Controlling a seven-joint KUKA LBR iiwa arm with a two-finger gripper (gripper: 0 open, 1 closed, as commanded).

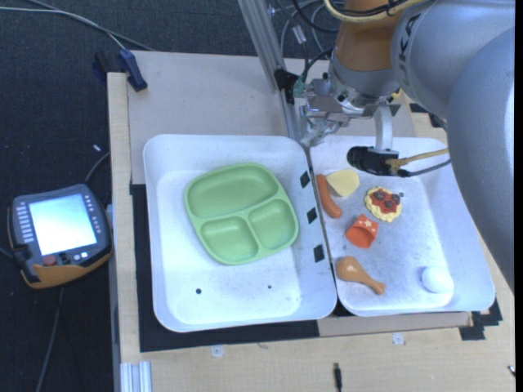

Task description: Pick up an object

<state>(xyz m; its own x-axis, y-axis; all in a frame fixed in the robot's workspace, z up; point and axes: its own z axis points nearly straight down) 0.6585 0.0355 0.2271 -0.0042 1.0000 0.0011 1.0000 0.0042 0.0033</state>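
**Now the sausage lies nearest, just toward the near edge from the pincer**

You have the pincer (313, 133) hanging over the far inner corner of the right-hand bin (458, 219), close against the wall it shares with the left-hand bin (245, 292). From this slant you cannot tell whether it is spread or pressed together, and nothing shows gripped in it.

Your candidates all sit in the right-hand bin. The sausage (328, 196) is the closest. It lies just beside the dividing wall, toward the near edge of the tabletop (204, 88) from the pincer. Its long axis runs roughly along that wall, tilted a little away from it at the near end. A yellow cheese wedge (344, 182) touches or nearly touches its far end. I'd judge that you need to close across the sausage's short width, so turn the wrist to suit.

Farther off you have a small pizza (383, 203), a red-orange piece (362, 231), a drumstick (358, 273) and a white egg (435, 279) near the front corner. The green divided plate (241, 212) sits alone in the left-hand bin. Watch the wall: it leaves little room on that side of the sausage.
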